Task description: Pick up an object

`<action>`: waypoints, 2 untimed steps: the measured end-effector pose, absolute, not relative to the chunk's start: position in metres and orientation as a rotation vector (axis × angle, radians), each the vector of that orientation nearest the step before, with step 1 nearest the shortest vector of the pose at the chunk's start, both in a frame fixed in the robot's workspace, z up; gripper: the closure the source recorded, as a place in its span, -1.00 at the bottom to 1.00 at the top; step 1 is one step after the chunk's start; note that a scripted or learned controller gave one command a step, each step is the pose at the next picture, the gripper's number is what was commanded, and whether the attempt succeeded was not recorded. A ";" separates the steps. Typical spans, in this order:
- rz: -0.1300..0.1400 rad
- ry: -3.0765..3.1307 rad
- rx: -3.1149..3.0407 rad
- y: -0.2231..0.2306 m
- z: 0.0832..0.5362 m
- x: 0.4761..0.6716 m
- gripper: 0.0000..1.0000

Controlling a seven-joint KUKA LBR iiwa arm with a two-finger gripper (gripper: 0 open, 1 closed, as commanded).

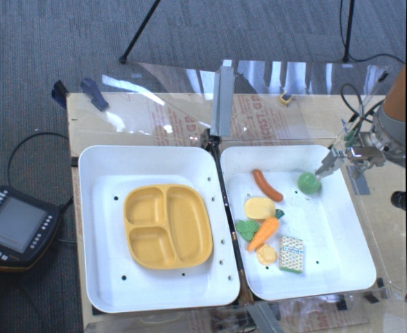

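Gripper point(328, 164) just right of green ball point(309, 182); finger state unclear. Centre over ball, descend straight, avoid sausage point(267, 185) left.

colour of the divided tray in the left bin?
Yellow divided tray, seen in the camera view.

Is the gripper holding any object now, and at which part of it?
Cannot be told: the gripper touches the small round green ball, but no grasp is visible.

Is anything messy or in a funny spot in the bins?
Nothing looks spilled or broken. The toy food sits loosely bunched in the right bin: a sausage, a carrot and a green ball near the gripper. The yellow tray lies flat in the left bin.
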State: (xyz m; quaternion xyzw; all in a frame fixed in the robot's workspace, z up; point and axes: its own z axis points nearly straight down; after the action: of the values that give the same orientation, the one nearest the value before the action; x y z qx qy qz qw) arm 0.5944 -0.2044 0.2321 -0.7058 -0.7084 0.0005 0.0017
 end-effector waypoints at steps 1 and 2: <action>0.002 -2.220 -2.215 -0.115 0.085 0.628 -1.00; 0.001 -2.220 -2.216 -0.115 0.096 0.629 1.00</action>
State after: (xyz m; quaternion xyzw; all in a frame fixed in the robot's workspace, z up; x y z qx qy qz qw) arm 0.6288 -0.1155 0.0961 -0.7064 -0.7078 0.0005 0.0027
